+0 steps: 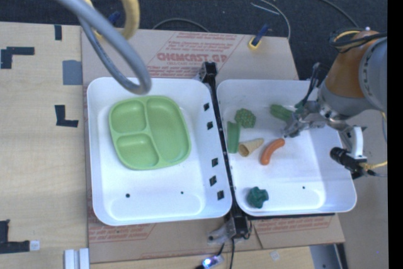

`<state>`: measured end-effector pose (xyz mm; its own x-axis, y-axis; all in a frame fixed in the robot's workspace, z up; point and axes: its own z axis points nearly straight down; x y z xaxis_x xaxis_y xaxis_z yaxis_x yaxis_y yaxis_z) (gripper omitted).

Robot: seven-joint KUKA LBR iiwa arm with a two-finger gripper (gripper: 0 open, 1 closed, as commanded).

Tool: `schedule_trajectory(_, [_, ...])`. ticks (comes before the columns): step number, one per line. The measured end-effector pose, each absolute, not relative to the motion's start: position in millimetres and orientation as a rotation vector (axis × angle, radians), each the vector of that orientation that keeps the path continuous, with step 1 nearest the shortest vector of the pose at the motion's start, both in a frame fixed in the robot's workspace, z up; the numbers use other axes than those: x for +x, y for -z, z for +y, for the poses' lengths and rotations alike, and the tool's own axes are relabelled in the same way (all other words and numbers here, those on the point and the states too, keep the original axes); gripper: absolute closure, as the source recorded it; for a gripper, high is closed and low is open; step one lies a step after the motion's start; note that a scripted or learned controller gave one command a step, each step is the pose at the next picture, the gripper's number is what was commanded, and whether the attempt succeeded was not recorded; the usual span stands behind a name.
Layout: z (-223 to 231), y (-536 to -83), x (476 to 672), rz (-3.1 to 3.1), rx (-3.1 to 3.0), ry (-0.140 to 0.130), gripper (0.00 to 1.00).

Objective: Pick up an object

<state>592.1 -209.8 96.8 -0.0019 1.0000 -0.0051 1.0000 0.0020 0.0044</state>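
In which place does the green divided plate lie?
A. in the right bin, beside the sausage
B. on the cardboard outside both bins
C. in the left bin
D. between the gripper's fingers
C: the green divided plate rests flat on the floor of the left bin, while the sausage and the gripper are over in the right bin.

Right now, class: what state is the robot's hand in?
Hand: low in the right bin, beside the sausage; grip state cannot be told.
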Motion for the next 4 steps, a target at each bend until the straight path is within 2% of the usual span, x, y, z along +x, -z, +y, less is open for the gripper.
schedule_trajectory(2, [-202.2, -198.4, 598.5, 2.222, 2.216, -0.003, 1.00])
schedule_trajectory(3, [-201.3, -203.8, 599.0, 2.224, 2.220, -0.001, 1.00])
schedule_trajectory(4, [-153.2, -215.0, 591.1, 2.229, 2.216, -0.002, 1.00])
